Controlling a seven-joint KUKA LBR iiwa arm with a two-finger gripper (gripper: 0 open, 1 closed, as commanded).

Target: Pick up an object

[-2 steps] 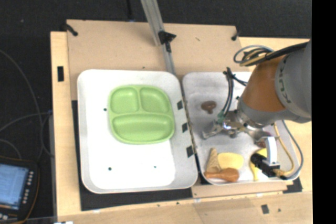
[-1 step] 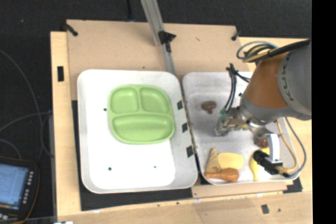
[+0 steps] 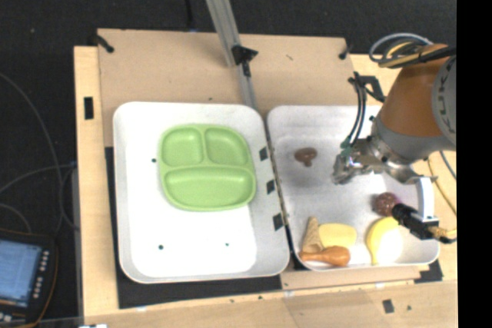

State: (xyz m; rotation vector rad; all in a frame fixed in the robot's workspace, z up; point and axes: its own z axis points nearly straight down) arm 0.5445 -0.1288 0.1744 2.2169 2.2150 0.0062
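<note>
Two shallow white bins are seen side by side on a tan wooden bench, against a dark floor. In the left bin, toward its upper half, a light green plastic plate with three compartments is laid flat. The right bin is entered from the right of the frame by the grey arm with its orange band, and the two-finger gripper is positioned over the middle of that bin, above bare floor; nothing is seen between its tips, and whether it is spread or closed cannot be told from this slant. A small brown rounded object is found to the left of the gripper, near but apart from it. Along the lower edge of the right bin several items are gathered: a tan cone-shaped piece, a pale yellow block, an orange carrot-like piece lying across the front of them, and a yellow-white rounded object at the lower right. A dark reddish lump is seen just above that, under the arm's wrist
</note>
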